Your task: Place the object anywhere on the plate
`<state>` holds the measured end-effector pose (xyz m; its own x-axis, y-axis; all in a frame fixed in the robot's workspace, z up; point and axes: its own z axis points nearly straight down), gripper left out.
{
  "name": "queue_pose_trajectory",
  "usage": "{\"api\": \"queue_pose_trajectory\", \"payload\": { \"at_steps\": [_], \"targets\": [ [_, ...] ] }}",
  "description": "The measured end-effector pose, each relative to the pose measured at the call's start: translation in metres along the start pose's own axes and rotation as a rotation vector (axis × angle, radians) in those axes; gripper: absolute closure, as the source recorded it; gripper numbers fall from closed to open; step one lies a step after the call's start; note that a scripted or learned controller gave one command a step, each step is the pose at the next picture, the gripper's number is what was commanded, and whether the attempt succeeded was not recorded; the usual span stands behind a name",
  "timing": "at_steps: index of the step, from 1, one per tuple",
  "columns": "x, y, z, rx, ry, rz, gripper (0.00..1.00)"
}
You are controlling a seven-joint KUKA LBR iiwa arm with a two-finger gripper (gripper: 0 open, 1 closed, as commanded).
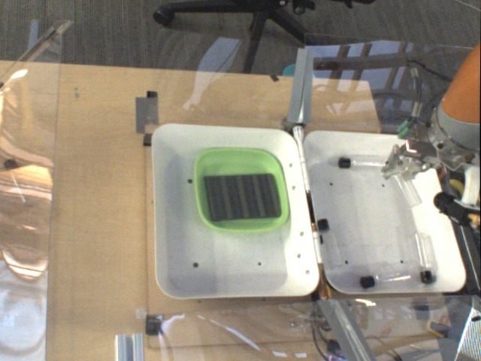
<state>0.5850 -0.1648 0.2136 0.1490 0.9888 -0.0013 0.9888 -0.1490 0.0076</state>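
Green square plate (242, 168) sits in the left white bin (173, 201); my pincer (406, 162), grip unclear, hovers by the right white bin's (376, 224) far edge, hunting the object.

**Arm at the right edge, claw low and angled inward**

The arm enters from the right, its orange band (462, 100) high in the corner, directly above and behind the claw (404, 160). Below the band sits the grey wrist (451, 145), just right of the claw. The claw's pale metal parts point leftward and slightly down. Dark cabling and fittings (458, 205) hang below and right of the claw.
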Motion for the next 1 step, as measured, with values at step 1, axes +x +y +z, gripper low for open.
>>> {"api": "queue_pose_trajectory", "payload": {
  "at_steps": [1],
  "targets": [
    [0.0000, 0.0000, -0.0001, 0.000, 0.000, 0.000, 0.00]
  ]
}}
